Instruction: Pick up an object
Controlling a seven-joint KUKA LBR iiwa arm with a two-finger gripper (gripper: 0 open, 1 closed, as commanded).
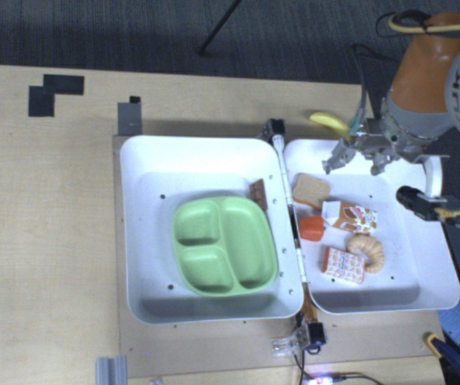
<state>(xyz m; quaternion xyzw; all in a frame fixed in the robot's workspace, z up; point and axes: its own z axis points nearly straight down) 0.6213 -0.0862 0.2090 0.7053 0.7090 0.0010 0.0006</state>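
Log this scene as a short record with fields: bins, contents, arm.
left bin: green divided tray; brown piece at its right wall
right bin: bread slice, orange block, croissant, two printed packets
behind right bin: banana on the bench
end effector: above the right bin's far end, fingers spread, nothing between them
task status: no object picked yet
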